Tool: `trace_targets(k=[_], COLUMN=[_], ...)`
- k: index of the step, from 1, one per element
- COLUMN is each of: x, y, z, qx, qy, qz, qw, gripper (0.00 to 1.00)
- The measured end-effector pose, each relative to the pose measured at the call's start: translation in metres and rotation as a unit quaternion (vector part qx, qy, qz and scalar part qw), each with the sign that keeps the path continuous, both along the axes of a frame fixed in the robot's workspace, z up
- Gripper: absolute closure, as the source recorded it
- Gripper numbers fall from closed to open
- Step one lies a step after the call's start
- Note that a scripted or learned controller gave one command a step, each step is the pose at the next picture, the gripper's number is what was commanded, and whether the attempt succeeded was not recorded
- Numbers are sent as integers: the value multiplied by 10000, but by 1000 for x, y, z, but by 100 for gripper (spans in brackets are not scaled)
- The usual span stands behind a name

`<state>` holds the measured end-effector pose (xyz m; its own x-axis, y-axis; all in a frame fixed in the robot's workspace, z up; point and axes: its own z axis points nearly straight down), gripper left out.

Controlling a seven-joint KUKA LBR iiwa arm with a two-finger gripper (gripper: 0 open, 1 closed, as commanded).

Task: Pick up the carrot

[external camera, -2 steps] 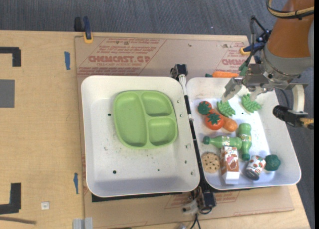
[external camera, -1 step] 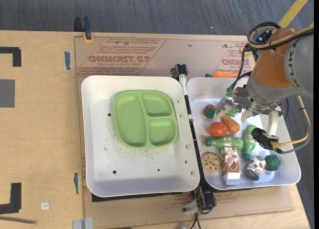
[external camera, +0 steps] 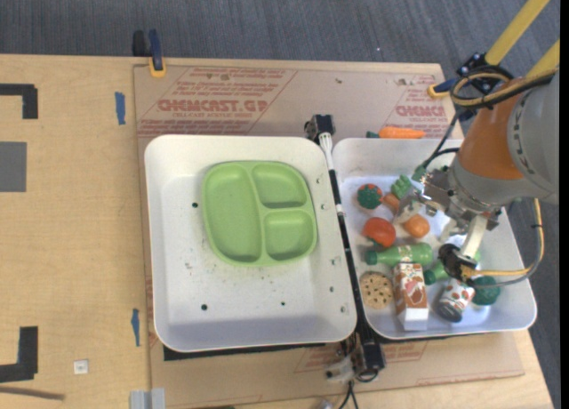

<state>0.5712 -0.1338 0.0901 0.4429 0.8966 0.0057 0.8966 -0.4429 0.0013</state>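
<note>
Two white bins sit side by side on the bench. The left bin [external camera: 178,252] holds one green plate [external camera: 260,212] with three compartments. In the right bin [external camera: 508,320], nearest the camera, one cookie [external camera: 376,290], one red-and-white carton [external camera: 410,293], one small can [external camera: 453,300] and one dark green lump [external camera: 486,290] stand in a row. Behind them lie one green bottle-like piece [external camera: 402,256] and one red tomato [external camera: 380,232], then one red fruit with a green top [external camera: 369,195]. The gripper [external camera: 425,207] hangs low over this bin's crowded middle, partly hiding orange and green pieces too tangled to count; whether it is open or closed cannot be told. The single carrot [external camera: 402,132] lies farthest off, along the right bin's far rim, well apart from the gripper; whether it is on the rim or just outside is unclear.
</note>
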Motion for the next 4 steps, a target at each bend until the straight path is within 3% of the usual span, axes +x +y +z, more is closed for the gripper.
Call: trace_targets(k=[1, 2, 3, 4], x=[3, 36, 36, 47], y=[1, 36, 37, 14], z=[11, 2, 1, 0], qx=[-1, -56, -54, -19], qy=[-38, -40, -40, -43], qz=[-2, 419, 416, 1538], qw=[10000, 9991, 9991, 9881], gripper=[100, 100, 0, 0])
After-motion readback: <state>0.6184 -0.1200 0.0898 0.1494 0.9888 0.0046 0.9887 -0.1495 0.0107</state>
